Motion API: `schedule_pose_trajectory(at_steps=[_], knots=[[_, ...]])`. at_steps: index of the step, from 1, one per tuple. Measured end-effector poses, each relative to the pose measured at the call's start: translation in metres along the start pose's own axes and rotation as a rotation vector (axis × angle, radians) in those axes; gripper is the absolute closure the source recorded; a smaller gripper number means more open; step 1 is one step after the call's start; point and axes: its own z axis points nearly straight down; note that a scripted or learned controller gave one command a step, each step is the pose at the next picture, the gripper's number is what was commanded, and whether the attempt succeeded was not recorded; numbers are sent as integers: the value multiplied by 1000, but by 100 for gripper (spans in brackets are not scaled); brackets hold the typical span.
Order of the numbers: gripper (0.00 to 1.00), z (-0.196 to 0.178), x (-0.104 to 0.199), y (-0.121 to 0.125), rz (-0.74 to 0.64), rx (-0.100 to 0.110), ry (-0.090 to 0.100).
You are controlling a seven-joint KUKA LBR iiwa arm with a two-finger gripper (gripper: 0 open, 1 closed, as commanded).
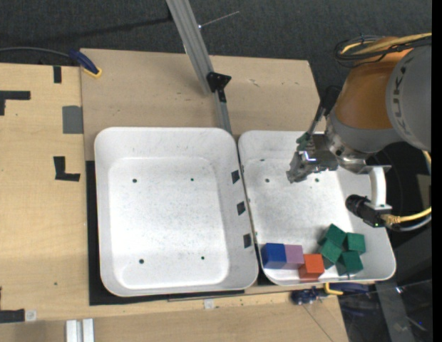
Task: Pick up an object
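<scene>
Although the task names no particular object, the candidates are the small blocks bunched in the lower right of the frame, in the near corner of the right bin [278, 198]. By my count there are six: one blue block [274, 254], one lilac block [294, 254], one orange block [313, 265] and three green blocks [342, 248] crowded together. They look like rigid, light cubes with flat smooth faces, so I judge they will neither deform nor break, though they may slide or twist if pinched off-centre. The best hold is across two opposite flat sides. The blue block at the left end of the row has an exposed side and seems easiest; the green ones touch each other and leave little room.

The gripper [301, 171] hangs over the upper part of the right bin, right of centre in the frame, well apart from the blocks. Whether it is released or clenched I cannot tell, and nothing is seen in it.

There are two white bins; the left bin [107, 191] sits just beside the right one.
</scene>
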Motion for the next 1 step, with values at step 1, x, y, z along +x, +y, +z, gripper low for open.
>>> schedule_pose_trajectory(at_steps=[1], knots=[[100, 1, 58, -13, -1, 3, 1]])
